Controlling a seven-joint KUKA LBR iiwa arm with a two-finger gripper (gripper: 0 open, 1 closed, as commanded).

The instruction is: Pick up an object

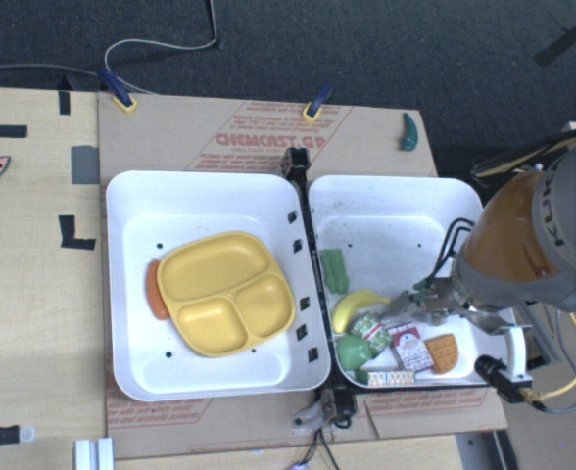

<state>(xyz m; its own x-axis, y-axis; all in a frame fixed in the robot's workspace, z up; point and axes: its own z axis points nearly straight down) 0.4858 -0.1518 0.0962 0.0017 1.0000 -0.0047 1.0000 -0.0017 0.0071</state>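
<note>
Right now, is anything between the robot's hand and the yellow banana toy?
Nothing visible blocks it. The hand sits in the right white bin, just right of the yellow banana toy, with a small red-and-white packet lying below it.

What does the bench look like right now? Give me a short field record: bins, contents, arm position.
left bin: shallow white bin holding a yellow three-compartment plastic tray, with an orange object partly under the tray's left edge
right bin: shallow white bin with items clustered at its near edge
right bin contents: green block, yellow banana-shaped toy, red-and-white packet, tan waffle-like piece, green toy pieces
arm: gripper low over the right bin's cluster, near the banana toy
jaws: state unclear
outside bins: small teal object on the cardboard
</note>
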